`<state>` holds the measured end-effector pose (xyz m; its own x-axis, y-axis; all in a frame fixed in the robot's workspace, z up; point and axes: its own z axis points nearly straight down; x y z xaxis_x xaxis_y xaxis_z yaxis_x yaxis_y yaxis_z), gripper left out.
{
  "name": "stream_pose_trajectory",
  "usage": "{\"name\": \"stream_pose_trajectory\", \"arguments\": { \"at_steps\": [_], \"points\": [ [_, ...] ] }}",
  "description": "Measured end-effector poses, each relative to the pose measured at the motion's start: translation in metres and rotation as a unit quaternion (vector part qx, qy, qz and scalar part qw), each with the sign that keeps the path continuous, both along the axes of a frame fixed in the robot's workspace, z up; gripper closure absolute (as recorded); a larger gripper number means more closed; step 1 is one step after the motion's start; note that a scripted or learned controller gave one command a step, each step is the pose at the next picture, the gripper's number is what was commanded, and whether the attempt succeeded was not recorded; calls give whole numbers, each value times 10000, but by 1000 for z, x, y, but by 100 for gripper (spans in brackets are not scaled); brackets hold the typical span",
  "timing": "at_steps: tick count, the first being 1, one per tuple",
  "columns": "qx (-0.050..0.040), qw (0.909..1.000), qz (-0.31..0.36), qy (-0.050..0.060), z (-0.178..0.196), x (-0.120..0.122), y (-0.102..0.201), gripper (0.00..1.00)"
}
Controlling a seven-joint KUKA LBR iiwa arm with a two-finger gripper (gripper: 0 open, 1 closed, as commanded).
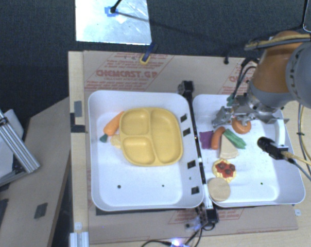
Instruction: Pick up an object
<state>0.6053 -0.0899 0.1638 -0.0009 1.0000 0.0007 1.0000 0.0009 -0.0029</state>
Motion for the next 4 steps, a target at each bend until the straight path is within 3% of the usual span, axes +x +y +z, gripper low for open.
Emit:
{"name": "stream_pose_trajectory", "arguments": {
  "at_steps": [1,2,3,4],
  "points": [
    [-8,10000,9,-47,-57,-1,6,0],
    [-32,9999,-8,-101,-60,3,2,0],
    [-59,9999,-8,-162,-46,7,0,100],
    [-7,10000,12,-43,2,15,-5,100]
  ]
}}
